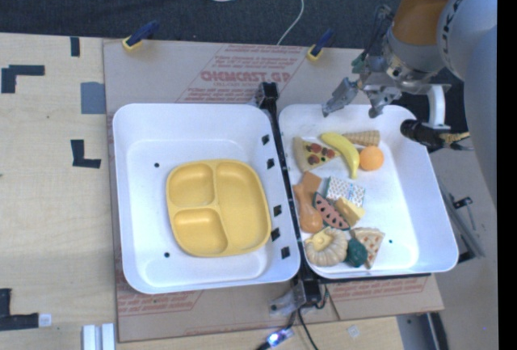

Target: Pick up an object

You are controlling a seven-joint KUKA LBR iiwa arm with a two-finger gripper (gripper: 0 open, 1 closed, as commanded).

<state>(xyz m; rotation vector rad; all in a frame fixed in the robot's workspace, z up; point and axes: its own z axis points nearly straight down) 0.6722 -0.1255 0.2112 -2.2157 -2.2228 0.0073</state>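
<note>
The right bin [420, 203] holds a pile of toy food: a yellow banana [341, 151], a pizza slice [313, 153], an orange ball [371, 158], a waffle cone [360, 137], a watermelon slice [332, 211], a cheese block [346, 191] and several more pieces toward the front. My gripper [358, 99] hangs open above the bin's far edge, behind the banana and cone, its two fingers spread with nothing between them.
The left bin [145, 146] carries a yellow divided plate [216, 207]. A black divider clip [266, 94] sits between the bins at the back. Cardboard lies under both bins, with clamps at its far corners.
</note>
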